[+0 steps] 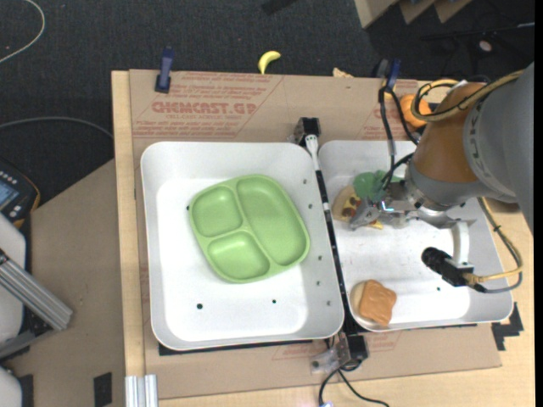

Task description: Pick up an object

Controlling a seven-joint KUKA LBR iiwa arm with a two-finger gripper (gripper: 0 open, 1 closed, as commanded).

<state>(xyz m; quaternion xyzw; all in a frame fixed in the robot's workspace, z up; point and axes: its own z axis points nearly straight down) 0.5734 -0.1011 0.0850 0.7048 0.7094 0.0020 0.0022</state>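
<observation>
Arm: the grey KUKA arm with the orange band [445, 147] reaches in from the right, over the right bin.
Gripper: the 2-finger gripper [366, 216] sits low in the upper left part of the shallow white right bin [407, 308]; whether its claw is spread or pressed together, I cannot tell.
Objects by the gripper: a small green object [370, 182] and a small tan and brown object [347, 202] lie just beside the gripper's tip, close to the bin's left wall.
Bread: a tan, toast-like piece [374, 302] lies at the right bin's near left corner, well apart from the gripper.
Left bin: the shallow white left bin [170, 303] holds a light green plastic plate with 3 compartments [248, 227].
</observation>
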